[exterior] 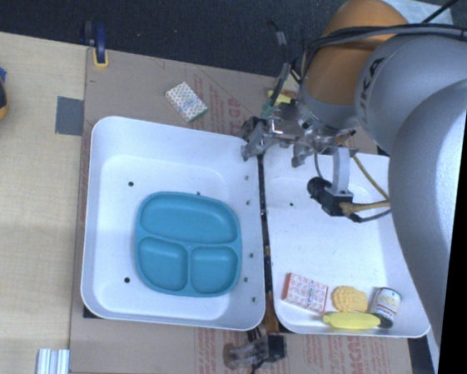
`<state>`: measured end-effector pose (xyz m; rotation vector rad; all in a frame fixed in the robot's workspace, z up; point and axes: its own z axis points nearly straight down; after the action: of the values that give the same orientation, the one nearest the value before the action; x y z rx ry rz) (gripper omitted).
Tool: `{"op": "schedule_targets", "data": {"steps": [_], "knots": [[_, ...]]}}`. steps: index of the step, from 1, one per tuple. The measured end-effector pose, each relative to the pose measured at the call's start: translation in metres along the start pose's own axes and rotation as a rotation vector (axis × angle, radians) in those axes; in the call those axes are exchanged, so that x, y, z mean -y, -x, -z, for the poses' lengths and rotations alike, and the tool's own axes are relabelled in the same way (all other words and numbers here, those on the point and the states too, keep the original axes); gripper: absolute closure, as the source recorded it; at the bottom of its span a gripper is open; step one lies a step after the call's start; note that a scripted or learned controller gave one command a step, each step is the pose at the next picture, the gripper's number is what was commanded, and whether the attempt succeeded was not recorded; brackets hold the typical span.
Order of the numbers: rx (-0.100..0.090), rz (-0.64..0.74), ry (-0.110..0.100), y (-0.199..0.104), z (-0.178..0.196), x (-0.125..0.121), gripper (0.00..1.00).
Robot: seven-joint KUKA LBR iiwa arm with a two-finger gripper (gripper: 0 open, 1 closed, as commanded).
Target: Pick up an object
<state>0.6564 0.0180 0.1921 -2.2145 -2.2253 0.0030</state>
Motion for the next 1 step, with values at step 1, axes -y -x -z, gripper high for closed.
{"op": "schedule_targets", "data": {"steps": [1], "knots": [[0.0, 0.0, 0.0, 0.0002, 0.0, 0.0, 0.0]]}}
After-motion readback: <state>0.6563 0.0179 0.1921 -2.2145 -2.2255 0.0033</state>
